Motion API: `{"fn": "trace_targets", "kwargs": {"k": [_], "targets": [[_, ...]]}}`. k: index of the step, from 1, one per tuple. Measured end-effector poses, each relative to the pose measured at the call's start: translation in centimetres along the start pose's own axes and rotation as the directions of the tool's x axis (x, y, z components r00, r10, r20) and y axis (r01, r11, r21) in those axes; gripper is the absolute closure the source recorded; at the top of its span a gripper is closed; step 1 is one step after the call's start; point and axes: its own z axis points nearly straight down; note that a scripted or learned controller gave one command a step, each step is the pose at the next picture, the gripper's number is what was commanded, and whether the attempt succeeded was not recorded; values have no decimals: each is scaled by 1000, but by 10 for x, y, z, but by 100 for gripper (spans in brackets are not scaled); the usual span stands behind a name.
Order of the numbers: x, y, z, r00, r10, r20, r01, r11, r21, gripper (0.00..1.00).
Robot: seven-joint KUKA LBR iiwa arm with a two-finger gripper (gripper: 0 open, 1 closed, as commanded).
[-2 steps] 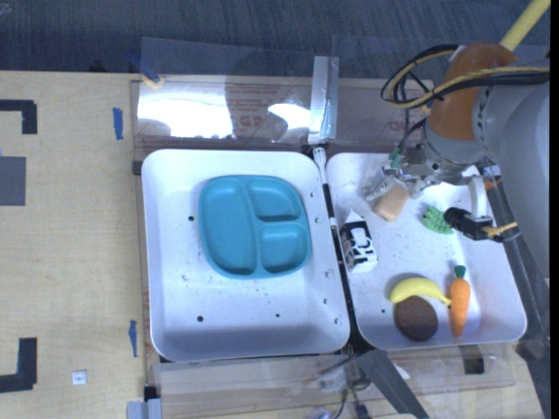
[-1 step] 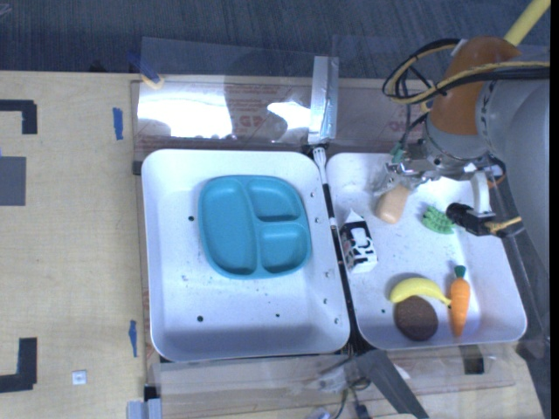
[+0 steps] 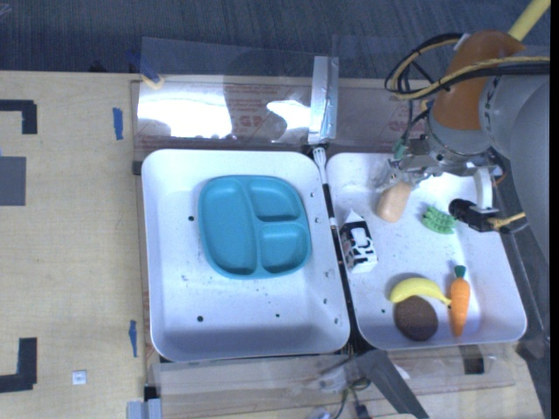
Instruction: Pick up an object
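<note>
Gripper [image 3: 403,171] low over tan piece [image 3: 394,202] near right bin [image 3: 515,321] back wall. Finger state: cannot tell. Risk: off-centre close, piece squirts toward green item [image 3: 438,220].

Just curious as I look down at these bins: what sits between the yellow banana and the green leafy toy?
In the camera view, only bare white bin floor lies between the yellow banana and the green leafy toy.
</note>
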Motion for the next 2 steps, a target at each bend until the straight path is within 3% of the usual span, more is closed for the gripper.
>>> {"fn": "trace_targets", "kwargs": {"k": [1, 2], "targets": [[26, 1, -8, 994, -112, -7, 112, 994, 8, 100], [71, -7, -80, 969, -247, -6, 247, 969, 1, 100]]}}
